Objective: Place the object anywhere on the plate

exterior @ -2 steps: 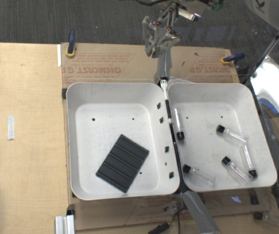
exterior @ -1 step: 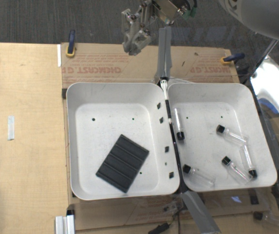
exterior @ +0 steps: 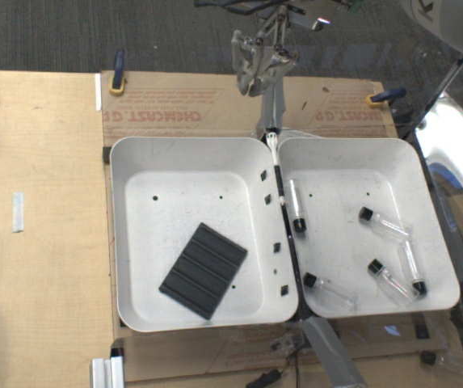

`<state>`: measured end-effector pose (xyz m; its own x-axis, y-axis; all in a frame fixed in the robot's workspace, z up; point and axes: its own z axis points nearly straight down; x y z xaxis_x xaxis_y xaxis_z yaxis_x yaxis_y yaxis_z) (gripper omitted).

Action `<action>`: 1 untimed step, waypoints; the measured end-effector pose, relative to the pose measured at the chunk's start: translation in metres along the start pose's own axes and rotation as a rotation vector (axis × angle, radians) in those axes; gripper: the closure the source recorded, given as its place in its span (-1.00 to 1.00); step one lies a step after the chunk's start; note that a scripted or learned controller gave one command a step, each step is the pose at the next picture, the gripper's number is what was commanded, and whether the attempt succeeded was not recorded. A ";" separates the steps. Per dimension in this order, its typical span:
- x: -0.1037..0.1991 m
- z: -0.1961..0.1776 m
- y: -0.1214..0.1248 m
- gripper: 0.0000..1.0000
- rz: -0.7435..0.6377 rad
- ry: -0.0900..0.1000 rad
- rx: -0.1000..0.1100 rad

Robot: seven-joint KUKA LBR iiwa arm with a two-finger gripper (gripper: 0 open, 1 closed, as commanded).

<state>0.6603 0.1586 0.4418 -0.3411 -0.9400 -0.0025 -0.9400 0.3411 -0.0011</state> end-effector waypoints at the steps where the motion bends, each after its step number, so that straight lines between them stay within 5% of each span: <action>1: -0.056 0.018 0.021 1.00 0.603 0.000 0.000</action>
